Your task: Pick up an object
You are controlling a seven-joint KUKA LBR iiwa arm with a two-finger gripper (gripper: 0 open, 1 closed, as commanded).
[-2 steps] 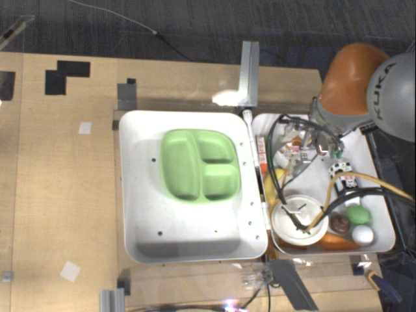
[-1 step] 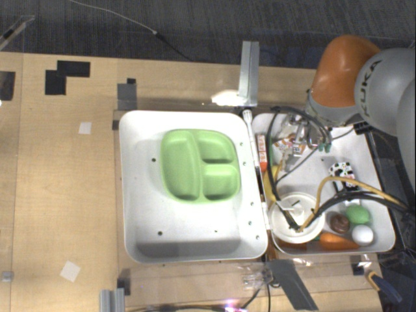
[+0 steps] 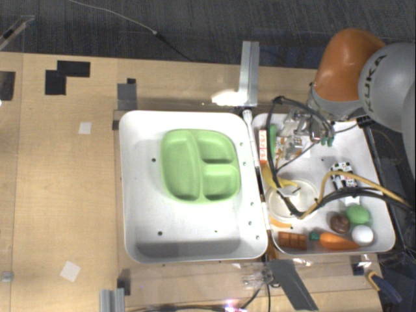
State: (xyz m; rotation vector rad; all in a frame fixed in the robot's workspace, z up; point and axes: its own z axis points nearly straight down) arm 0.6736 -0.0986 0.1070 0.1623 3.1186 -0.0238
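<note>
Gripper (image 3: 300, 137): far end of right bin (image 3: 383, 194); cannot tell its state.
Candidates: carrot (image 3: 338, 241), white ball (image 3: 363, 234), green ball (image 3: 357, 214), brown piece (image 3: 339, 223), clustered near-right.
Left bin (image 3: 140, 194): green divided tray (image 3: 199, 164).
Risk: yellow and black cables (image 3: 312, 203) possibly snagging; crowded items deflect.

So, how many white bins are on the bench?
2. The left bin holds a green divided plate. The right bin holds small toy foods along its near edge, under the arm; cables may hide other small things there.
</note>
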